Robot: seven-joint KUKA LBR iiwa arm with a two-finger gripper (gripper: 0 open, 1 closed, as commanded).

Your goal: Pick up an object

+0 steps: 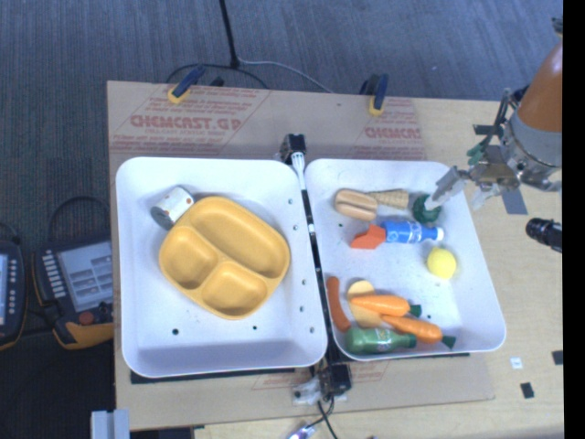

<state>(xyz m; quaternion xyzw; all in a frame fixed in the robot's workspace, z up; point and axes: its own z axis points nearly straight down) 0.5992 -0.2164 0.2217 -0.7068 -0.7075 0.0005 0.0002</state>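
The right bin (484, 273) holds several toy foods. Along its far side lie a tan bread roll (355, 205), a cone (391, 197) and a dark green piece (425, 211). Below them sit a blue bottle (409, 234), a red-orange wedge (367, 238) and a yellow lemon (441, 263). At the near end are carrots (388, 305), a red sausage (336, 305) and a green vegetable (377, 340). My gripper (478, 190) hangs over the bin's far right corner, open, with one finger (445, 187) just above the green piece and nothing between its fingers.
The left bin (137, 245) carries a yellow divided plate (224, 256) and a silver can (171, 206) at its far left. A black ridge (306, 218) separates the bins. Clamps (375, 94) and cables lie at the far bench edge.
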